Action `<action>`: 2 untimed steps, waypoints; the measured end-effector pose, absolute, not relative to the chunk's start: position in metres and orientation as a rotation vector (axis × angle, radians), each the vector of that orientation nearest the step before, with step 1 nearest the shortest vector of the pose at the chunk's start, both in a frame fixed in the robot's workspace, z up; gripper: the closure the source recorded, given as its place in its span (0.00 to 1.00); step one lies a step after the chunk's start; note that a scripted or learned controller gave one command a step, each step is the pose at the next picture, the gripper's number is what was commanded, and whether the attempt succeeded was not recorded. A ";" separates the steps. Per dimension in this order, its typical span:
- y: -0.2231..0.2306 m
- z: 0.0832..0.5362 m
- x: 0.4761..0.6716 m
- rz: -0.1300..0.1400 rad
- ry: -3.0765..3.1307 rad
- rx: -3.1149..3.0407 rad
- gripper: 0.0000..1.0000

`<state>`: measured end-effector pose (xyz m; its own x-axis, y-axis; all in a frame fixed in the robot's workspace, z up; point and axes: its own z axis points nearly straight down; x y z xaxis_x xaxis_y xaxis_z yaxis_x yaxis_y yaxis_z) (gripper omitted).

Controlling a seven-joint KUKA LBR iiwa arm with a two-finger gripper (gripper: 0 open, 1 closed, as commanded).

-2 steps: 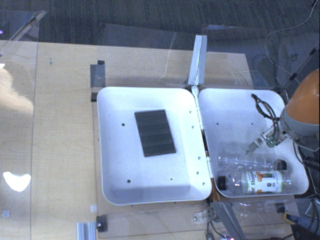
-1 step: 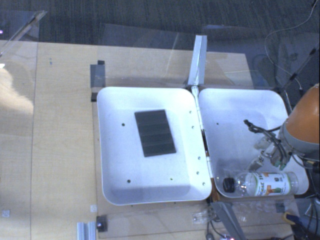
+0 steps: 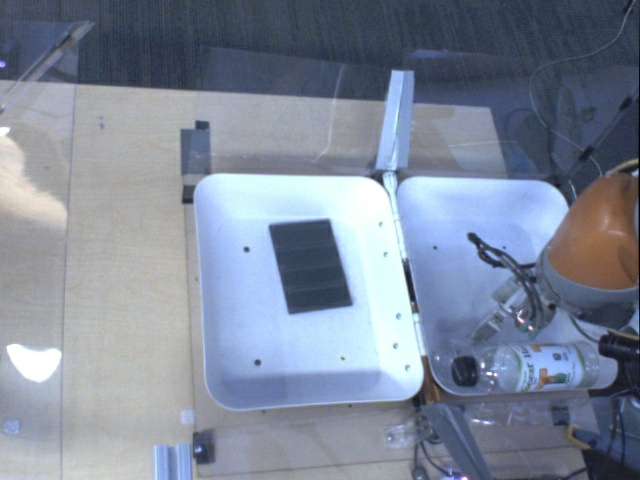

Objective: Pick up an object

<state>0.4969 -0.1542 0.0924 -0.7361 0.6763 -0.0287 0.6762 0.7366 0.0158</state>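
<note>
A dark grey ribbed rectangular pad (image 3: 311,265) lies flat in the middle of the left bin (image 3: 230,358). A clear plastic bottle (image 3: 530,366) with a black cap (image 3: 463,370) and a printed label lies on its side along the near wall of the right bin (image 3: 440,218), cap pointing left. My gripper (image 3: 508,314) hangs low in the right bin, just above and slightly behind the bottle's neck end. Nothing can be seen held in it. The wrist and the orange band (image 3: 600,233) cover the bin's right part.
A black cable (image 3: 490,252) loops off the wrist over the right bin's floor. The ridge (image 3: 400,268) between the two bins runs just left of the gripper. A metal post (image 3: 397,118) stands behind the bins. Clamps and wires sit at the bench's near edge (image 3: 450,438).
</note>
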 end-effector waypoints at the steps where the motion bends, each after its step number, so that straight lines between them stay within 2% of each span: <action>1: -0.147 0.125 0.579 0.004 2.899 1.184 0.00; 2: -0.138 0.093 0.598 0.003 2.905 1.173 0.00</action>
